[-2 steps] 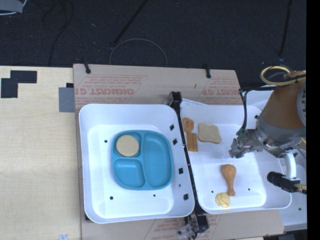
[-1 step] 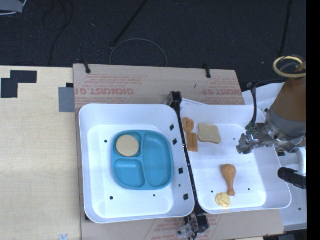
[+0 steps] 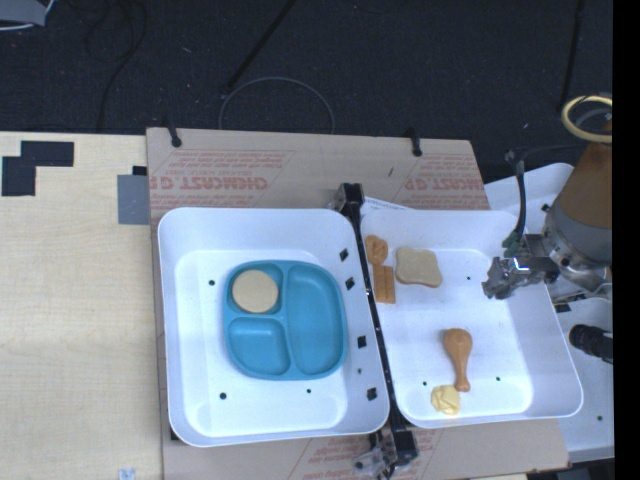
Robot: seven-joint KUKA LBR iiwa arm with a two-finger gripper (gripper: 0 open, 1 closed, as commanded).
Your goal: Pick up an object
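Approach step: gripper (image 3: 503, 280) at 3 o'clock of right bin (image 3: 560, 393), finger state unclear; drumstick (image 3: 459, 354) at 7 o'clock of it; next descend, align

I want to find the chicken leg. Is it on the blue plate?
No, the chicken leg lies in the right bin, while the blue plate in the left bin holds a round tan cookie.

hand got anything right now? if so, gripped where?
Nothing held. The hand hangs at the right bin's right side with nothing between its fingers; the drumstick and bread slice lie loose on the bin floor.
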